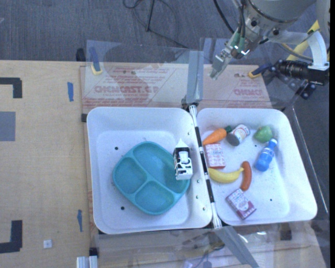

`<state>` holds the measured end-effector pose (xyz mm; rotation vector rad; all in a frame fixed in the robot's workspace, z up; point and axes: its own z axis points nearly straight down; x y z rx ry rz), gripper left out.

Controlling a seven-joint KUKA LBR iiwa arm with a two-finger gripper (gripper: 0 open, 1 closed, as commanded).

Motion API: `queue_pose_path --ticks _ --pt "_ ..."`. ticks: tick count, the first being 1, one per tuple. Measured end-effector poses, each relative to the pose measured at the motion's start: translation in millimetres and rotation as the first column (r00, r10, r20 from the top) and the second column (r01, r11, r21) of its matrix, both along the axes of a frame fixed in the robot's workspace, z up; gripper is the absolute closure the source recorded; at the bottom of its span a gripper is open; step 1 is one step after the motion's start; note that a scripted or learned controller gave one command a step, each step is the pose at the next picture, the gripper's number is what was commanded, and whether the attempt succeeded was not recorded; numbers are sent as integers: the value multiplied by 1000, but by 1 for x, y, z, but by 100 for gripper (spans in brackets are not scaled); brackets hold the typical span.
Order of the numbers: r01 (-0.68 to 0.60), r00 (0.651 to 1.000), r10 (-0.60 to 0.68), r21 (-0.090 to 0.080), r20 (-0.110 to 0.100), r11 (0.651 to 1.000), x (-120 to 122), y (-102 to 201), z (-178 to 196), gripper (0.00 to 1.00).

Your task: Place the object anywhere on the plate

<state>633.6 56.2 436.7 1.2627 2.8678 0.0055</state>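
Already the small white carton with black print rests on the right rim of the teal plastic sectioned plate in the left bin, so placement looks done. Far off (above the bins), the gripper carries nothing; whether it is parted I cannot tell.

Bright, even light; soft focus

- The arm is seen entering at about one o'clock in the camera view, cut off by the top edge.
- The grey wrist body is seen at the top right, with cables trailing beside it.
- The gripper is extended from the wrist toward seven o'clock, tilted down and to the left.
- The gripper is held high, at about twelve o'clock, with nothing seen between its fingers.
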Motion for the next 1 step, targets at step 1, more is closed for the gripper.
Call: queue_pose_path --ticks 1 --pt "-76 997 76 1 -6 997 16 35 -251 100"
